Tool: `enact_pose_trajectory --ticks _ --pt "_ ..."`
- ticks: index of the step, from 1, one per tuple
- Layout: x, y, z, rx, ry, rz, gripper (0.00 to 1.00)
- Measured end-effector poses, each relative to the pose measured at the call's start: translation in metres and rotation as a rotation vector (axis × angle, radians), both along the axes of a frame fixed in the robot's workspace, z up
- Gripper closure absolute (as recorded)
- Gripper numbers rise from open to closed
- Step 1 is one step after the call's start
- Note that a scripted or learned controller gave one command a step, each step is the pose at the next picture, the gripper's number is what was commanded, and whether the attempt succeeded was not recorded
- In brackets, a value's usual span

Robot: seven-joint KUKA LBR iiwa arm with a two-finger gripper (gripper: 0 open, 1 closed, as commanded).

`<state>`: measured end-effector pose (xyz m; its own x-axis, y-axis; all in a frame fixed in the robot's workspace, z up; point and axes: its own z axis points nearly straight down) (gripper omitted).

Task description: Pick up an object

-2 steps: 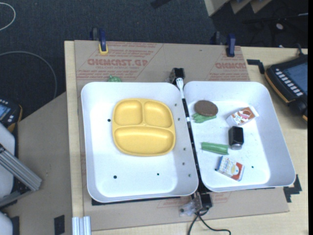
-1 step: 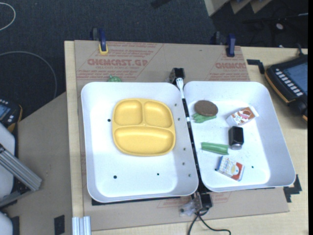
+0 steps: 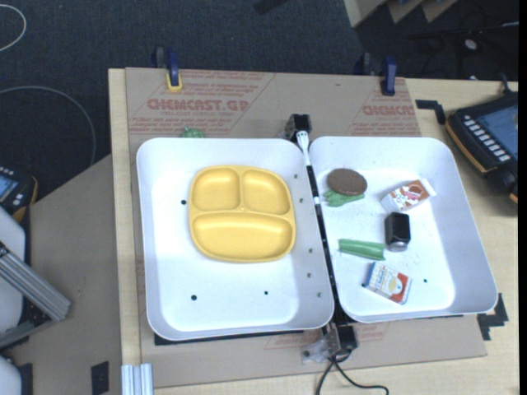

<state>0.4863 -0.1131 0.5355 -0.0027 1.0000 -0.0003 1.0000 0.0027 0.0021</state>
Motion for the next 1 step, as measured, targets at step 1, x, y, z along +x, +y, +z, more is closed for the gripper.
enact_pose_trajectory --ticks 1 --pt "0.0171 0.0165 -0.0003 -0.002 -0.003 -0.001 1.00"
